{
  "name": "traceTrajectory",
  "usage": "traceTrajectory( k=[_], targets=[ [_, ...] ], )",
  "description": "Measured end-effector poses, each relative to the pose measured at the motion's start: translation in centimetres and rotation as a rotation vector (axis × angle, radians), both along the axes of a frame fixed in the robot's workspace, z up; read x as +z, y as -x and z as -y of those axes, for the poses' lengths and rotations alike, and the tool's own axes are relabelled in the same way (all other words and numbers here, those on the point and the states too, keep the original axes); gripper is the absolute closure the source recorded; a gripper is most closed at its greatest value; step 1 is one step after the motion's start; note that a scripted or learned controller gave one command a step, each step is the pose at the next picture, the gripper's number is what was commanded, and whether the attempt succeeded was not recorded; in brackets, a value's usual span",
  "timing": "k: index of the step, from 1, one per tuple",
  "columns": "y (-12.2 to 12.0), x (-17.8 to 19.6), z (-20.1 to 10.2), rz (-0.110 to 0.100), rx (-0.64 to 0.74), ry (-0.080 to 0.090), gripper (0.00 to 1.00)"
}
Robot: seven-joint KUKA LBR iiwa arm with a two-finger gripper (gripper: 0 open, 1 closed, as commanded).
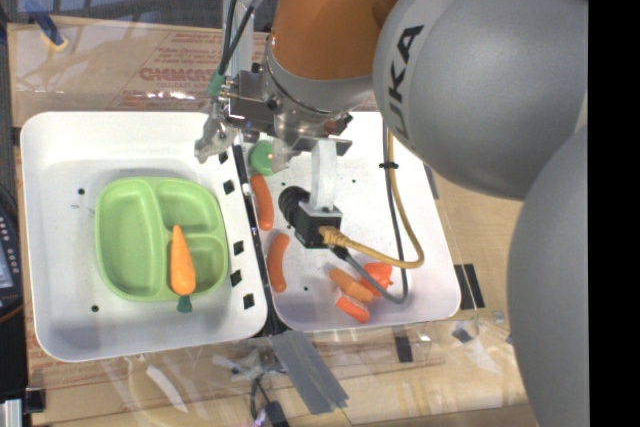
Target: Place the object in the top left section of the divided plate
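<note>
Carrot [181,262] already lies on the green divided plate [125,235] in the left bin [50,215], across the right-side sections. Gripper [243,147] hangs over the bins' divider; can't tell its finger state. Risk: a blind grab nudges the plate sideways.

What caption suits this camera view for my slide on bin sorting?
KUKA arm reaches over the right bin of toy hot dogs; a toy carrot lies on the green divided plate.
</note>
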State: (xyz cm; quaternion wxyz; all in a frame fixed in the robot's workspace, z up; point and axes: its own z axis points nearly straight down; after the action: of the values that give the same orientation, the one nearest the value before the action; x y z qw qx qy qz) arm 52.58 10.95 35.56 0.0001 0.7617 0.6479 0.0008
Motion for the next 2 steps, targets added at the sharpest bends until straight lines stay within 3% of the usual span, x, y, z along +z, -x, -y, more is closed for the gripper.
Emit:
traceTrajectory(
  k=[1,2],
  targets=[
    [5.1,-16.7,3.6,-0.012,-0.062,0.003,0.00],
    [5.0,-15.6,3.5,-0.010,-0.056,0.003,1.00]
  ],
)
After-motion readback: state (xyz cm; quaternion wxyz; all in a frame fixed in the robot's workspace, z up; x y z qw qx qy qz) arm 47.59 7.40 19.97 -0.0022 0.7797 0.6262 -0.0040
